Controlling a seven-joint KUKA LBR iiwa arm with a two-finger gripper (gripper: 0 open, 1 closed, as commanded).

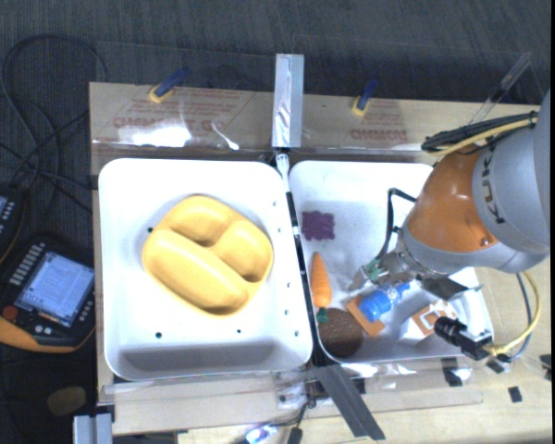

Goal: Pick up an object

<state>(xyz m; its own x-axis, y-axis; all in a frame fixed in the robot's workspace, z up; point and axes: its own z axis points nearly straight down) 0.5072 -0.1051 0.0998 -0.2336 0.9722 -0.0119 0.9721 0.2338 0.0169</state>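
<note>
I see dark grey carpet (259, 17) around the wooden bench (425, 118). Black cables (37, 155) trail across the floor far left of the jaws, beside two pendants (46, 294).

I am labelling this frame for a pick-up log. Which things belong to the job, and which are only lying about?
Belonging to the job:
- right bin
- purple item
- carrot
- brown round item
- blue and orange item
- arm

Lying about:
- left bin holding the large yellow item
- handheld screens on the floor
- clips on the back board
</note>
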